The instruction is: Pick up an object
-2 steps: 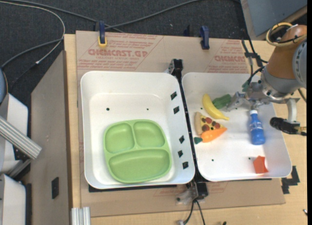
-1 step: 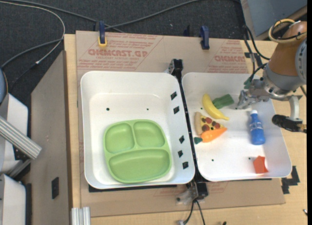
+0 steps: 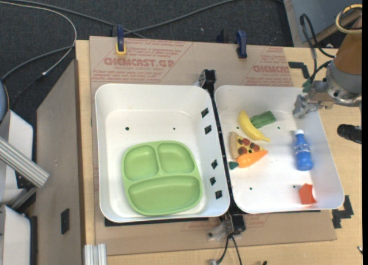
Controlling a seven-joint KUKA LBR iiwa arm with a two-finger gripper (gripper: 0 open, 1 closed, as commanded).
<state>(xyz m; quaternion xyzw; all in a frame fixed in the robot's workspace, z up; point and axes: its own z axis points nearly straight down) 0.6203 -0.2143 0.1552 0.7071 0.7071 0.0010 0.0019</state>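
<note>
While the arm is reaching in from the right, you are looking at a green divided plate [image 3: 163, 176] lying far to the gripper's left in the left bin [image 3: 109, 143]. Closer to it, in the right bin [image 3: 322, 195], a banana [image 3: 250, 126], a green block [image 3: 263, 119], a pizza slice [image 3: 238, 143] and a carrot [image 3: 252, 158] are clustering, probably awkward to separate. Just below the gripper [image 3: 303, 107] a blue bottle [image 3: 302, 151] is lying alone, likely the easiest target, with an orange block [image 3: 307, 194] farther below. You cannot tell how the gripper is set; it is hovering at the bin's upper right edge.

Open floor mid right bin [image 3: 276, 198], toys crowd its left, blue bottle [image 3: 302, 151] right
</note>
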